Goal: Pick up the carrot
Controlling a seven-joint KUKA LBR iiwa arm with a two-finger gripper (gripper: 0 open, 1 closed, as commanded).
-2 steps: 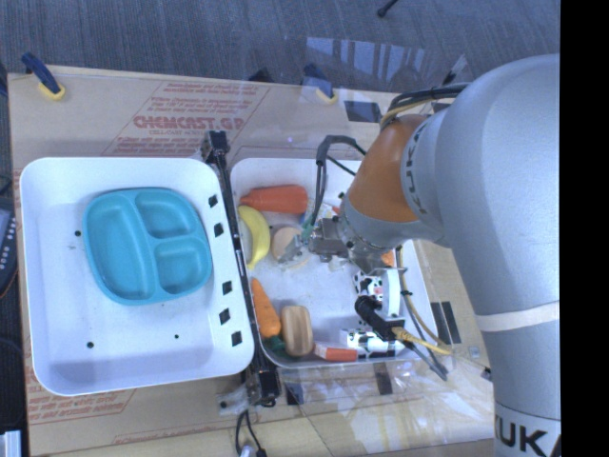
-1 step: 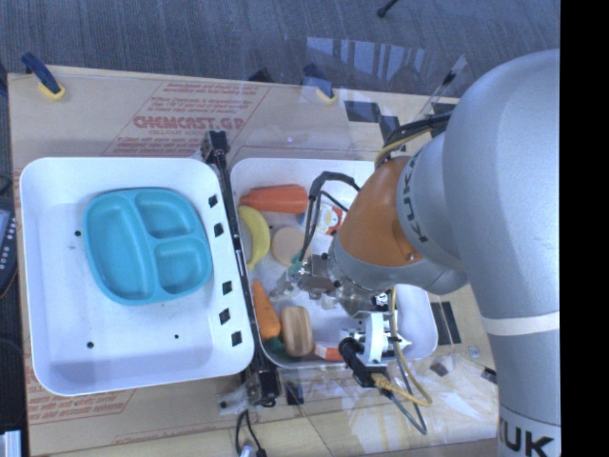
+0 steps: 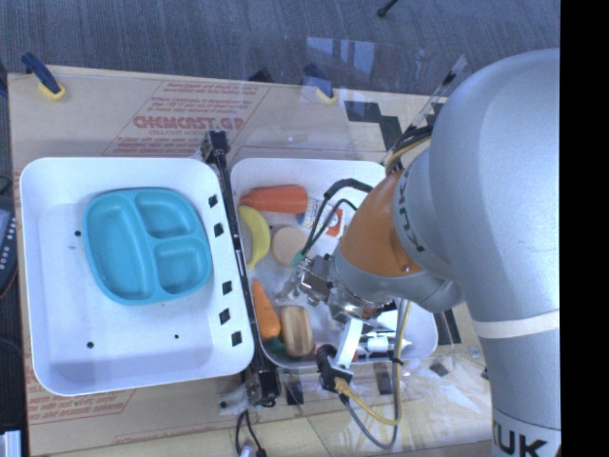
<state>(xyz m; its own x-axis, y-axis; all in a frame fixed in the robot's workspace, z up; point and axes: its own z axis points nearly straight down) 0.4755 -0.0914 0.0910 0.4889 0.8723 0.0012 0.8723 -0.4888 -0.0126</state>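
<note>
The carrot (image 3: 265,310), a small tapered orange piece, lies along the left wall of the right bin (image 3: 285,168), near its front. My gripper (image 3: 308,282) hangs low in that bin, just right of the carrot and slightly behind it, above a tan loaf-like piece (image 3: 296,330). From this angle the arm's wrist covers the gripper's tip. Nothing can be seen held in it.
A longer orange-red piece (image 3: 275,198) lies at the back of the right bin, with a yellow banana (image 3: 253,234) and a beige round piece (image 3: 286,245) in front of it. The left bin (image 3: 48,284) holds a blue divided plate (image 3: 147,244). The grey arm covers the right bin's right side.
</note>
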